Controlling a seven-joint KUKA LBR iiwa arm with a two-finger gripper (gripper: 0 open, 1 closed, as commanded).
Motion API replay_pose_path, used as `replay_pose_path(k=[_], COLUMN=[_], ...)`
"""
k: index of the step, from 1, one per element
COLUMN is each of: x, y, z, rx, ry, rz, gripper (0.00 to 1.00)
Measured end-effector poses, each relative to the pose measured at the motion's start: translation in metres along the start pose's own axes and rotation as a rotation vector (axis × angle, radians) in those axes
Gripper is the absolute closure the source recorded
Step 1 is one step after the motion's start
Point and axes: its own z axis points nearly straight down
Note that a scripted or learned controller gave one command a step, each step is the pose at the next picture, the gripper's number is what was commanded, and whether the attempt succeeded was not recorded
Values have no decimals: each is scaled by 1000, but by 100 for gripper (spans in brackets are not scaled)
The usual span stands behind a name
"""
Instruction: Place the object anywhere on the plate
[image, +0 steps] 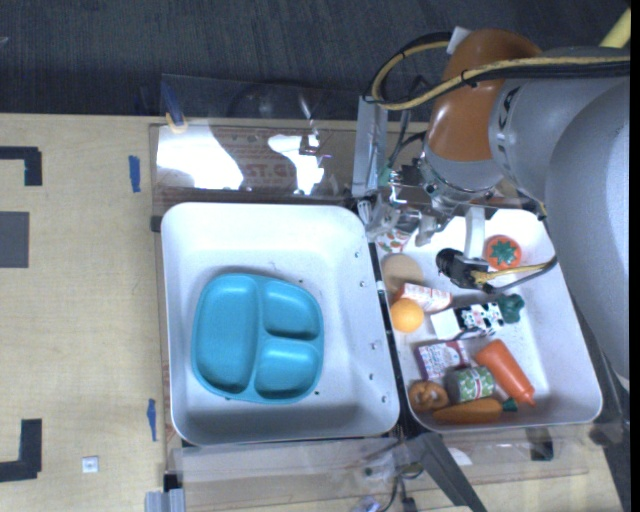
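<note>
Looking at this, you're basically sitting at the start: the blue divided plate (260, 338) in the left bin (190, 240) is carrying nothing, and every toy food piece, like the orange ball (406, 315) and the carrot (505, 369), is lying in the right bin (575, 320). Your end effector (415, 215) is hovering over that bin's back corner, and I can't tell what state it's in or which object you're going for. Picking, carrying and placing are all waiting.
</note>
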Motion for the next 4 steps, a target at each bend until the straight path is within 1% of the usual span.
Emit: replay_pose_path(k=[1,2,3,4], x=[1,69,122,121], y=[1,-30,-67,-65], z=[-11,0,67,65], rx=[-4,5,7,3], ry=[0,2,0,1], rz=[-2,-23,-143,-141], gripper=[100,100,100,0])
